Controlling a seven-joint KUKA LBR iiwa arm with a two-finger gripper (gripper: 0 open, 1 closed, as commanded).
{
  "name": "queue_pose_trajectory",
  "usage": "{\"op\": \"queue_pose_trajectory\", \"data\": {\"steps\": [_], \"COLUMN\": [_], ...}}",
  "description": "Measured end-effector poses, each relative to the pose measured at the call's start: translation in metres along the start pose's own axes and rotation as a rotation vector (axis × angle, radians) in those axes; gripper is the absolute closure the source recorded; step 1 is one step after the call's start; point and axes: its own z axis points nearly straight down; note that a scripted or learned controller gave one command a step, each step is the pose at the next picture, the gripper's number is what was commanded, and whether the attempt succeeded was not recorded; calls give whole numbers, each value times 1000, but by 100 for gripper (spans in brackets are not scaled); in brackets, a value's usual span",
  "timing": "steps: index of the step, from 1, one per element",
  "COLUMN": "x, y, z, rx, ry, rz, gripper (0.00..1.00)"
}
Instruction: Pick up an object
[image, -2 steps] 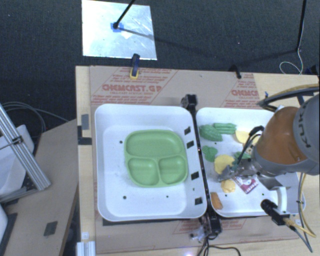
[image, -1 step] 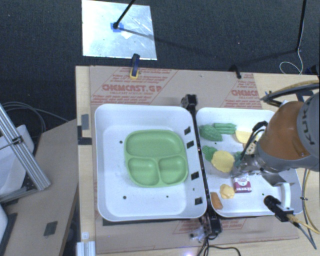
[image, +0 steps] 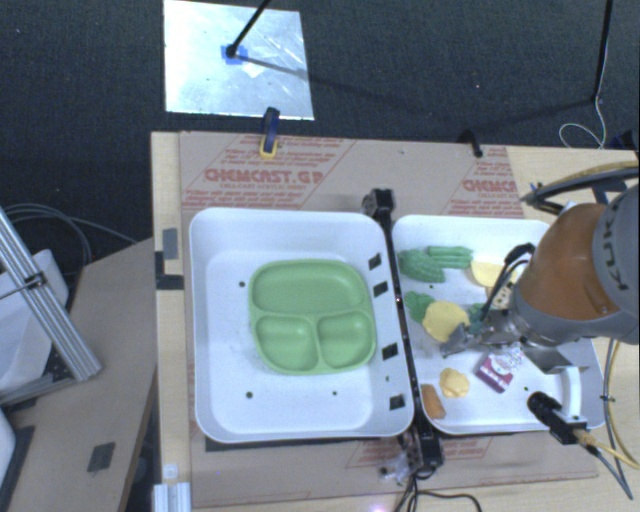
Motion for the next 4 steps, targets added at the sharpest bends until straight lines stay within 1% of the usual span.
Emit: {"op": "queue_pose_trajectory", "data": {"steps": [1, 2, 3, 4], "x": [-23, -48, -100, -95], "y": [79, 159, 144, 137], "z": [18, -117, -47, 24], "rx": [15, 0, 23, 25], "ry": [8, 3, 8, 11], "rz": [-5, -6, 2, -2], "gripper": [0, 0, 0, 0]}}
